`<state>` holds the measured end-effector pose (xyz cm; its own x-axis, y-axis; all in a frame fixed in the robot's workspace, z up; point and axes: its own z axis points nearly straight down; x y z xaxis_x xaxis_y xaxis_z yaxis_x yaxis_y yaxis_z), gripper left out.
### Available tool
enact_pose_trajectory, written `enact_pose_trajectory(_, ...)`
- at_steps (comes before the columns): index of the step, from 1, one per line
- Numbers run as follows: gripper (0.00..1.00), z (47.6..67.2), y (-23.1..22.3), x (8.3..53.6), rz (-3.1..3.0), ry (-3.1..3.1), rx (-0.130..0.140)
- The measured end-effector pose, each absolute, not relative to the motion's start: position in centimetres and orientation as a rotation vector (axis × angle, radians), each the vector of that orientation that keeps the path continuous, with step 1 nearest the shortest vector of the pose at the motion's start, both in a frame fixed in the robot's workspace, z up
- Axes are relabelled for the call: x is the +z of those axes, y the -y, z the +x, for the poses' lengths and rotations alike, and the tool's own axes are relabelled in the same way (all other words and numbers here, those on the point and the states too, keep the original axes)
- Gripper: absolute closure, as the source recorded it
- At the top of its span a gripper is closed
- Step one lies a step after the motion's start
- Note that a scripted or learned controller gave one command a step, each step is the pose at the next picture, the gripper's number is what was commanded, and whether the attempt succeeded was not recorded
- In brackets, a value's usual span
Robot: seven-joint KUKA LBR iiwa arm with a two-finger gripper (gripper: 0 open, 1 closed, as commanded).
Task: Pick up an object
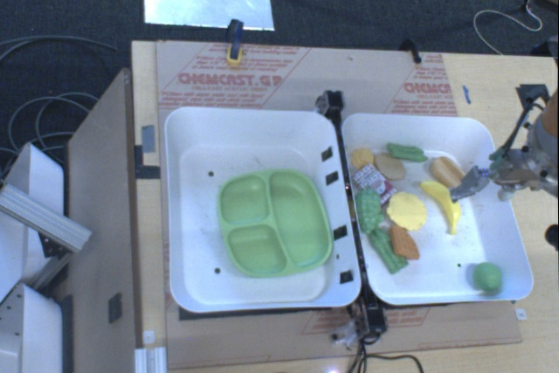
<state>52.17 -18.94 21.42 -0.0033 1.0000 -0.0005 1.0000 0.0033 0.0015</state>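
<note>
The right bin [502, 227] holds several toy foods. Among them are a yellow banana [441, 203], a bread roll [446, 169], a long green bean pod [406, 152] and a round yellow piece [407, 211]. An orange carrot [403, 242] and a green cucumber [383, 250] lie further forward, and a green lime [487, 276] sits alone at the front right. My gripper [474, 182] reaches in from the right, low over the bin. Its tip is just right of the banana and the roll, and nothing visible is in it.
The left bin [196, 188] bears a light green divided plate [273, 223]. A black hinge strip [342, 205] runs between the bins. More small foods crowd the right bin's left side: a beige potato [389, 168], a pink wrapper [370, 180] and a bumpy green piece [369, 210].
</note>
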Motion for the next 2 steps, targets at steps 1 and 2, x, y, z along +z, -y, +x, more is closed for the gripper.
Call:
enact_pose_trajectory(1,0.0,56.2,15.6,11.8,2.216,-2.234,-0.001)
enact_pose_trajectory(2,0.0,54.2,18.8,8.4,2.221,-2.218,-0.002)
